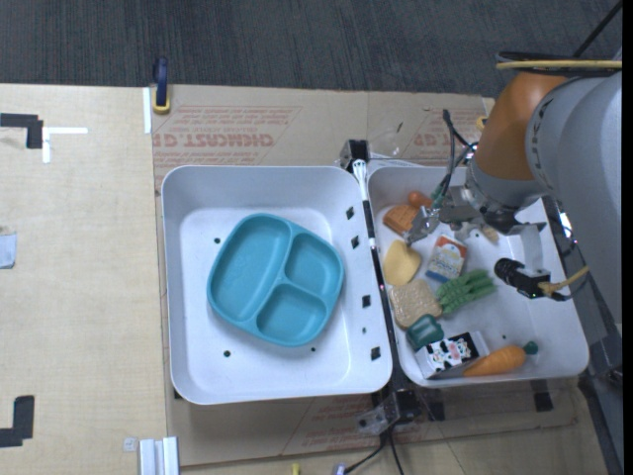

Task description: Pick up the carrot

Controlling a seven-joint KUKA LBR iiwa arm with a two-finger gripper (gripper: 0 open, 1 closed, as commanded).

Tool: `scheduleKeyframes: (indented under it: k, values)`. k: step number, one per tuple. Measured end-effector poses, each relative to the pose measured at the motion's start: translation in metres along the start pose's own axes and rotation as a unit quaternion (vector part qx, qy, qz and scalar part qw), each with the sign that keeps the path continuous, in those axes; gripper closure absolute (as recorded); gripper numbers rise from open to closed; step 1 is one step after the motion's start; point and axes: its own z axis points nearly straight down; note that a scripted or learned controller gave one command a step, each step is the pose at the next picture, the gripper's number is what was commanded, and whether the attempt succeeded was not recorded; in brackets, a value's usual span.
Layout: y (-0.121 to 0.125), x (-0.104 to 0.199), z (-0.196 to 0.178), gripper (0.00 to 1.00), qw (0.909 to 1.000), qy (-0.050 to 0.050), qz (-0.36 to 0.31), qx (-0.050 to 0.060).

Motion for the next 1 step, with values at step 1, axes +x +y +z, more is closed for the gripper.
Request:
scheduleKeyframes:
  k: [1]
  values:
    - [0.0388, 0.0055, -0.0013, 0.00, 0.9986, 0.000, 0.053, -0.001]
